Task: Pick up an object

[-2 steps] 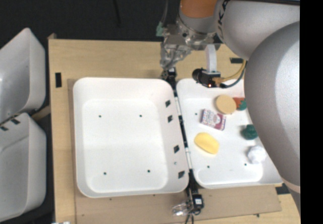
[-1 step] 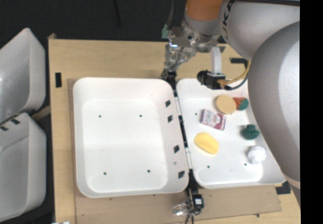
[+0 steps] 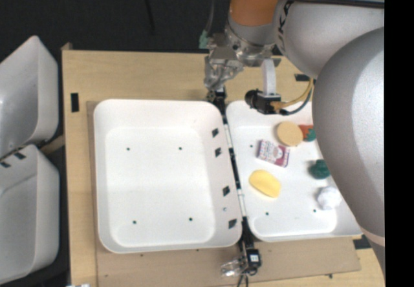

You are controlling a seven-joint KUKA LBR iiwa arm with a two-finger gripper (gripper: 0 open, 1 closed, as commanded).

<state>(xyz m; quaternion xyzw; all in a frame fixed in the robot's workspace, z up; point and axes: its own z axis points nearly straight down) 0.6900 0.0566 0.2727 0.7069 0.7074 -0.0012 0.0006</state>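
Note:
My gripper (image 3: 217,88) hangs over the back edge of the bench, just above the seam where the two bins meet. Nothing shows in its grasp. The right bin (image 3: 291,233) holds the loose objects: a yellow oval piece (image 3: 265,183) near the middle, a pink and white packet (image 3: 272,152) behind it, and a tan round disc (image 3: 289,134) further back. A small red item (image 3: 306,132) lies beside the disc. A teal object (image 3: 317,169) and a white crumpled object (image 3: 328,198) sit by the arm's edge, partly hidden by it.
The left bin (image 3: 162,176) lies beside the right one, with a row of black clips (image 3: 226,169) along the divider between them. The big grey arm (image 3: 349,98) covers the right bin's far side. White housings (image 3: 26,150) stand to the left of the bench.

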